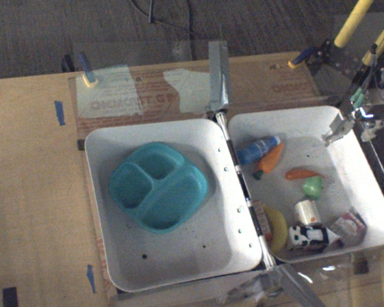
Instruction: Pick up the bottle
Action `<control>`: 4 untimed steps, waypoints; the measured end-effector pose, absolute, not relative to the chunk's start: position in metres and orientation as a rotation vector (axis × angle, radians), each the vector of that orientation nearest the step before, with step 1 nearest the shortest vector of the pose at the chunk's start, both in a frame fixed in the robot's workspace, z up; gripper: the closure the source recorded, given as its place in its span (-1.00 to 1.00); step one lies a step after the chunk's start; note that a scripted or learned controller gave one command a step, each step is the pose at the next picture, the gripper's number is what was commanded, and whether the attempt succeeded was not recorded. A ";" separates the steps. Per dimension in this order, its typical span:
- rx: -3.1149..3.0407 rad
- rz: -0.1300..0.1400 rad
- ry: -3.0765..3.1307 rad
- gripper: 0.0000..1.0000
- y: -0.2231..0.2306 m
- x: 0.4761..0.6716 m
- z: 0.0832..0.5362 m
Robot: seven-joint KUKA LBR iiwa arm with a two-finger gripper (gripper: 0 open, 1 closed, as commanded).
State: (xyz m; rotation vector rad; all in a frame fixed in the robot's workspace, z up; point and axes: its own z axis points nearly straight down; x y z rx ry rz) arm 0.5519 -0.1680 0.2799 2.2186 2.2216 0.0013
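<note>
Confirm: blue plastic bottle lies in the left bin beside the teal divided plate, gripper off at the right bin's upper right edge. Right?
Not quite. The blue plastic bottle lies in the right white bin, at its upper left corner beside an orange carrot, not in the left one. The teal divided plate sits in the left white bin. The gripper is indeed at the right bin's upper right edge. The camera view shows this.
</note>
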 end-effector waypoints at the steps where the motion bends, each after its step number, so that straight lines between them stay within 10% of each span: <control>1: 2.210 0.000 2.234 -1.00 -0.147 0.486 0.112; 2: 2.203 0.007 2.229 -1.00 -0.157 0.555 0.088; 3: 2.204 0.008 2.217 1.00 -0.161 0.556 0.100; 4: 2.434 0.000 1.985 1.00 -0.092 0.517 0.267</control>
